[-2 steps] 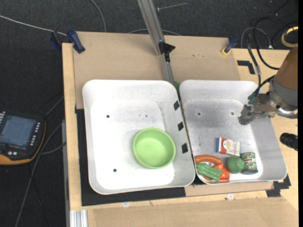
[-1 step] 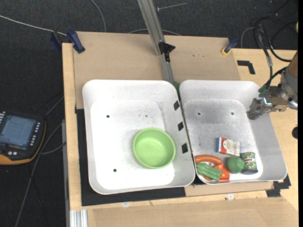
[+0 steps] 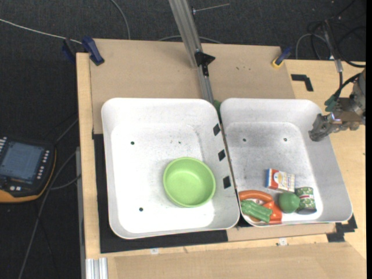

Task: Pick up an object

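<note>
The likely trouble is crowding: the green ball (image 3: 288, 201) sits hemmed in at the near corner of the right bin (image 3: 261, 116) — a can (image 3: 306, 199) touching one side, an orange-and-green toy (image 3: 258, 207) the other, a small carton (image 3: 281, 180) just behind. Fingers could snag a neighbour or the bin wall. Behind the carton the floor lies open. Farther off, the gripper (image 3: 319, 131) hangs at the bin's right rim — whether wide or narrow, I cannot tell.

Arm (image 3: 354, 106) cut off by right edge; jaws' state unreadable. Handheld controller (image 3: 23, 167) clipped at left edge.
</note>
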`<state>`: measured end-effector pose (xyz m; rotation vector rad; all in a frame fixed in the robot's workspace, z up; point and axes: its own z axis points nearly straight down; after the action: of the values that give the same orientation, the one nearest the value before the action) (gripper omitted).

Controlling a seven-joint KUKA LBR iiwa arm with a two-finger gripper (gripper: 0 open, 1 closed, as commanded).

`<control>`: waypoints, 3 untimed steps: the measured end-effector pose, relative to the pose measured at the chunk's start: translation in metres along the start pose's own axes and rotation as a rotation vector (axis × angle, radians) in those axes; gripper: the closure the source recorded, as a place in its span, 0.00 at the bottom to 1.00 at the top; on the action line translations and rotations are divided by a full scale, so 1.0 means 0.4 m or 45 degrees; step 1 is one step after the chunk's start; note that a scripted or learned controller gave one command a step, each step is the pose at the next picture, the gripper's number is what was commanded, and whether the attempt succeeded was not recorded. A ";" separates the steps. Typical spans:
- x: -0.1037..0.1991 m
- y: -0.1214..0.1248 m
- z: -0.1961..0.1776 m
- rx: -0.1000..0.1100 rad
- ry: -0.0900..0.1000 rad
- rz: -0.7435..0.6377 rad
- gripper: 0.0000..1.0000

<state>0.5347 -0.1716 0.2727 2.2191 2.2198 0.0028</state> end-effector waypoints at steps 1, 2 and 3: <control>0.107 0.029 -0.004 0.003 0.002 -0.004 1.00; 0.210 0.051 0.016 0.004 0.002 -0.004 1.00; 0.324 0.100 0.045 0.005 0.002 -0.005 1.00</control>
<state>0.5745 -0.0421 0.2549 2.2174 2.2267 0.0004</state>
